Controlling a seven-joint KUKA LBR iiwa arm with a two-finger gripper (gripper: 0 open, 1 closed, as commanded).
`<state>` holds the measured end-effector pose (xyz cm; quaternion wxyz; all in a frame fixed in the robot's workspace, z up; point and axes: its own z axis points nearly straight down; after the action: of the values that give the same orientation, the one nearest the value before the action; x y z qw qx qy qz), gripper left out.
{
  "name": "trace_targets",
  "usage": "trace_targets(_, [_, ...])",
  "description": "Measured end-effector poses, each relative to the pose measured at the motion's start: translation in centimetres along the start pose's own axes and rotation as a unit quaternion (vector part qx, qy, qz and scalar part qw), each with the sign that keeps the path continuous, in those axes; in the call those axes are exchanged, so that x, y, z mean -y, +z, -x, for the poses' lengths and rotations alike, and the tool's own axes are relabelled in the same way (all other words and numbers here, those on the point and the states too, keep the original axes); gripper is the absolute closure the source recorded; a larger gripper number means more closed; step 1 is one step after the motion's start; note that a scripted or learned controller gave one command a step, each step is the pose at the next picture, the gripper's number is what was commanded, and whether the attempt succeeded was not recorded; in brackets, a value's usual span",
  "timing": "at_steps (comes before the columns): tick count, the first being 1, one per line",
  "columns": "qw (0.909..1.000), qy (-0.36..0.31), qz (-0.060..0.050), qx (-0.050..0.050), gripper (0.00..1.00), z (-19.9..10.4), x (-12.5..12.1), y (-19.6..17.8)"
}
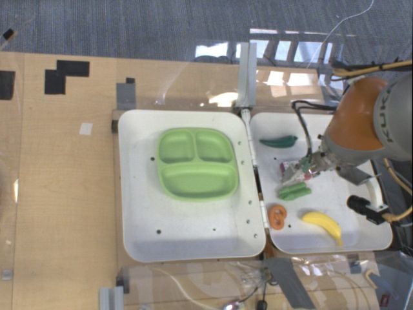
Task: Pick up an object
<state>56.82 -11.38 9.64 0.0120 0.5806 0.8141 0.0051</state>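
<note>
While the arm (361, 124) reaches in from the right of the camera view, its gripper (303, 170) hangs low over the right bin (361, 241), just above a light green pod-shaped piece (294, 190). Whether the claw is spread or clenched I cannot tell; the tip is a small blur of pinkish and grey parts, and nothing can be seen held there.

Taking that light green piece as the landmark: a dark green pepper-like piece (279, 141) lies beyond it, toward the far wall of the bin and apart from it. An orange slice with a hole in it (277, 216) sits on the near side of it and slightly left, close to the bin's left wall. A yellow banana (322, 225) lies near and to the right of it, tilted, a little way from the orange slice. The gripper tip appears to be just beside the landmark's far end, perhaps touching it.

Left of the landmark, across the divider, the left bin (139, 237) holds a green sectioned plate (197, 163), lying flat near its middle.
</note>
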Motion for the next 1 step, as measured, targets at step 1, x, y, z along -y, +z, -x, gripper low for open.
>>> trace_targets(1, [0.9999,0.014,0.006,0.004,0.0,-2.7,3.34,-0.21])
